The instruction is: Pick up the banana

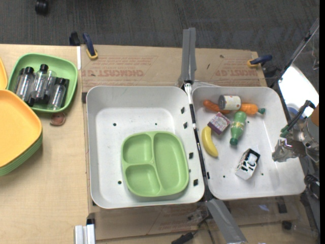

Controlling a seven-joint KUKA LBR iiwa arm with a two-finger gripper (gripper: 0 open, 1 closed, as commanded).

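- Tool [284,149] sits at the right edge of the right bin [271,184], just at that bin's outer rim, low and well apart from the banana; whether it is released or clenched cannot be told, as its tip is small and blurred, and nothing can be seen in its grasp.
- Nearest to it inside the right bin lies a small black-and-white carton [248,163], tilted, toward the bin's near right part.
- Farther in, a green toy bottle [237,127] lies at a slant near the bin's middle, with a purple box [219,123] just beside it on the left.
- Along the bin's far edge lie a white can [230,102] and an orange carrot [250,108] to its right; a second orange piece [210,105] pokes out to the can's left.
- Banana [209,142] lies in the right bin close to its left wall, yellow, curved, running lengthwise from far to near, just below the purple box and apart from the carton.
- Left bin [104,151] holds a green divided plate [155,163] with three compartments, lying toward the bin's near right part.
- Beyond the bins, at the table's left edge, a green tray [68,72] holds several small dark-capped bottles [40,85], and a stack of orange plates [18,131] lies nearer the front.
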